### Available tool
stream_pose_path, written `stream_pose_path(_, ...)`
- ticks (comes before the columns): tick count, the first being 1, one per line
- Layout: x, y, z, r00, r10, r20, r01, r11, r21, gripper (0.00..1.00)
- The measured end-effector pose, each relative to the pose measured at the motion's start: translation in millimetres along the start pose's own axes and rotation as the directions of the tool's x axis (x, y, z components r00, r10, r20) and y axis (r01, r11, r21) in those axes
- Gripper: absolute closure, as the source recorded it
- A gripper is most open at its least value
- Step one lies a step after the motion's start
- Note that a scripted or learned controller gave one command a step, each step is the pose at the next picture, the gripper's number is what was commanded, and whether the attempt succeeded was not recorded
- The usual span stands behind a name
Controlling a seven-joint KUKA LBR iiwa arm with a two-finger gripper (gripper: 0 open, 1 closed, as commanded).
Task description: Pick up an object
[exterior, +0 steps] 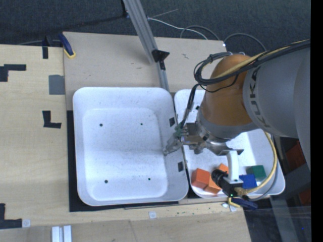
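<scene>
The right bin [270, 185] holds an orange block [202, 177] at its near left. A blue block [247, 180] and a green block [258, 171] lie at its near right, and a small orange piece [222, 169] sits between them. The arm's large orange and grey wrist hangs over the middle of this bin and hides most of its floor. My gripper [172, 143] sticks out to the left from under the wrist, over the rims where the two bins meet, up and left of the orange block. I see no object in it.
The left bin [121, 145] lies to the left of the gripper. A slanted metal pole [144, 29] reaches down to the back rims of the bins. Cables loop around the wrist, and a black fitting [220, 178] sits by the orange block.
</scene>
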State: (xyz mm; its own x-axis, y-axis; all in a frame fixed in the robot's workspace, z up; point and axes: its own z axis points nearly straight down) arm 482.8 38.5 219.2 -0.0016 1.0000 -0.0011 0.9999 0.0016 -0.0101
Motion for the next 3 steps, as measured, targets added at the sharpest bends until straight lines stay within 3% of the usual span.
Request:
stream_pose_path(1, -56.4, 11.5, 29.4, 1.000, 0.007, 0.002, -0.007, 1.000, -0.004, 0.00)
stream_pose_path(2, -4.7, 82.0, -111.7, 1.000, -0.004, -0.002, 0.004, 1.000, -0.018, 0.00)
stream_pose_path(3, -85.6, 15.5, -163.0, 1.000, 0.009, 0.001, -0.009, 1.000, -0.014, 0.00)
